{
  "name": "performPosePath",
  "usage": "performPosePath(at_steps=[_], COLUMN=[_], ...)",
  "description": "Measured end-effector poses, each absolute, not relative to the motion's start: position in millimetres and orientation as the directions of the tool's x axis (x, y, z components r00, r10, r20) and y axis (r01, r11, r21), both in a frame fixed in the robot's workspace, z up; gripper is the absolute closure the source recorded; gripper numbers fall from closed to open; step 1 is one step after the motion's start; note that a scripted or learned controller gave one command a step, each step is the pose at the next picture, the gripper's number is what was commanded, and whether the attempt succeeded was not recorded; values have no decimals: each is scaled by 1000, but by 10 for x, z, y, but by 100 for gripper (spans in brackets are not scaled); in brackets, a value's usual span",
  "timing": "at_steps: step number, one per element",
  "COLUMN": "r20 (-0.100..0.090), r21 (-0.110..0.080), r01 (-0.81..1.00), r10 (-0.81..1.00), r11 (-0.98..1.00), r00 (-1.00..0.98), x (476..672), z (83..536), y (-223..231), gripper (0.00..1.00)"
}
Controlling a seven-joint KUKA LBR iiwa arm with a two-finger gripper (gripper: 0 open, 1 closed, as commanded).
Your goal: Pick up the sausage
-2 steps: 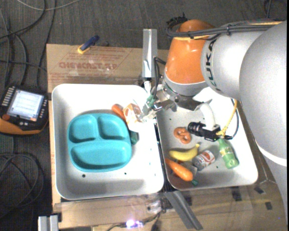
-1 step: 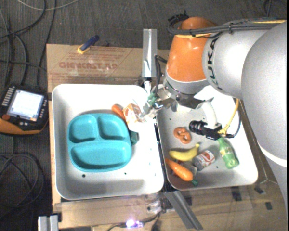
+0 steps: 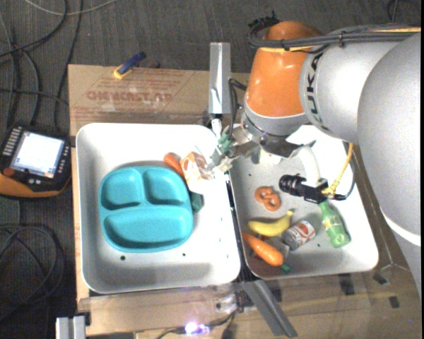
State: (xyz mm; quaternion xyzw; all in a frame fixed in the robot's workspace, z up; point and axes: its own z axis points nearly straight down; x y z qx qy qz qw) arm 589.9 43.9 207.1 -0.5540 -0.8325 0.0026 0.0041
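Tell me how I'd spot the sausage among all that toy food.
Start at the left white bin, which holds a turquoise divided tray. Just off the tray's upper right corner, near the gripper, lies the sausage, a short orange-red cylinder. The carrot has a similar colour, but it sits in the right bin near the banana.

arm: reaching in from right, wrist bent down; tool (image 3: 219,155): low, pointing left
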Motion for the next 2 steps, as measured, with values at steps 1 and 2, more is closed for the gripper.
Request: performPosePath(at_steps=[1, 2], r20=[5, 5], r21=[-11, -12], r01=[922, 922], r10=[922, 923], r11=[386, 386], r00=[-386, -386], x=[5900, 5901], z=[2153, 2236], y=[439, 439], gripper=[100, 100])
